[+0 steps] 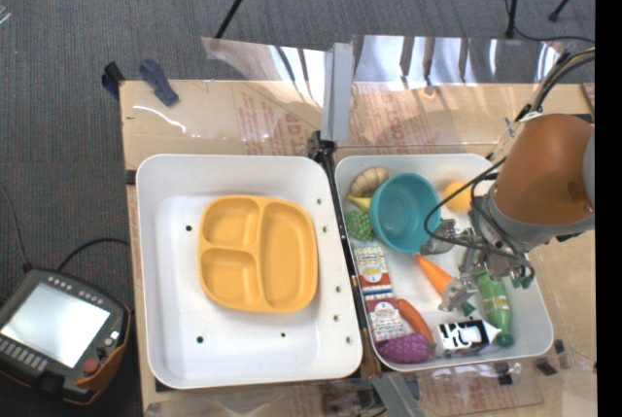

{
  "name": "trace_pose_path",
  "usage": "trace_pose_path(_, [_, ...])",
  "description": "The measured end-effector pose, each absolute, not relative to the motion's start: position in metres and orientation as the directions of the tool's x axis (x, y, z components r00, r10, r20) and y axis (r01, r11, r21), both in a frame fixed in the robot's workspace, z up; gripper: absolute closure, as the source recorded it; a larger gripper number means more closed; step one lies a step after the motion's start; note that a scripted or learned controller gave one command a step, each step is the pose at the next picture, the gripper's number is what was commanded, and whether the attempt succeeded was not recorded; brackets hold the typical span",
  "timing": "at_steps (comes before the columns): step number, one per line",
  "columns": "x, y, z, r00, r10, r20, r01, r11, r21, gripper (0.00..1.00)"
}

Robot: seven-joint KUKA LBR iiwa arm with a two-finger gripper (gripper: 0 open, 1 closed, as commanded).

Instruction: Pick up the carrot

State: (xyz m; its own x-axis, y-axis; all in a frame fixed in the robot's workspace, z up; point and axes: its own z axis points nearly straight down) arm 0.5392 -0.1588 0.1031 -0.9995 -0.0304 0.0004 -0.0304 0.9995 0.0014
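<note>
Right bin (540,308), carrot (433,272) and tool (473,284) — one arm reaching in from the right.

Carrot lies tilted on the bin floor, just below the teal bowl (403,209), the tool just beside its lower end; whether the tool is spread or pressed together cannot be told (the wrist hides much of it). A green bottle (493,300) sits under the tool. Purple grapes (405,348) rest near the front wall. Left bin (175,182) carries a yellow divided plate (259,253) — both bins on the counter (233,119).
</note>
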Motion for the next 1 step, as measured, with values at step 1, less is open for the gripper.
trace_pose_path(1, [0.53, -0.1061, 0.0863, -1.0, -0.006, 0.002, -0.006, 1.0, 0.003, 0.0])
